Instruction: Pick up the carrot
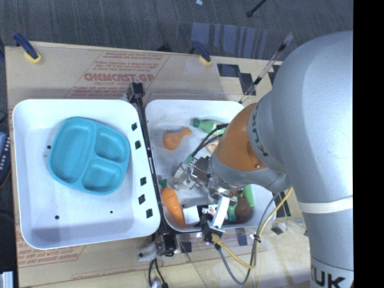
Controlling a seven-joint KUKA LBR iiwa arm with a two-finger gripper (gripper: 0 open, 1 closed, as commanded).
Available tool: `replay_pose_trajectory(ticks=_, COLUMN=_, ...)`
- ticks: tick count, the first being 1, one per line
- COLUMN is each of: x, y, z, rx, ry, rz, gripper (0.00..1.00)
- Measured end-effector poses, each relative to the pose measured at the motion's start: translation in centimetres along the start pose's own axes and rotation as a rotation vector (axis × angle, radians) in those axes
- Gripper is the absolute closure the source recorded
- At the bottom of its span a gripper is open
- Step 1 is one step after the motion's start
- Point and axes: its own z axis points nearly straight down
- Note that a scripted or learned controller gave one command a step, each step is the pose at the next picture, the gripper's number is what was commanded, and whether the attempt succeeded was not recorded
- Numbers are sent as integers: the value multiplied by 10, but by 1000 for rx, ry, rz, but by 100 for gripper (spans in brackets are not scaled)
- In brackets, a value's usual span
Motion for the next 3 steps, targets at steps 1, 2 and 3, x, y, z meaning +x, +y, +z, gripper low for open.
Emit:
replay_pose_trajectory(ticks=1, x=68, y=56, z=-101, rx=2, ry=6, rz=158, gripper=0)
replay_pose_trajectory(ticks=2, x=61, y=102, z=-17, rx=-9, ry=12, rz=228, gripper=0)
replay_pose_trajectory(ticks=3, x=56, y=99, z=-11, rx=-6, ry=22, rz=619, gripper=0)
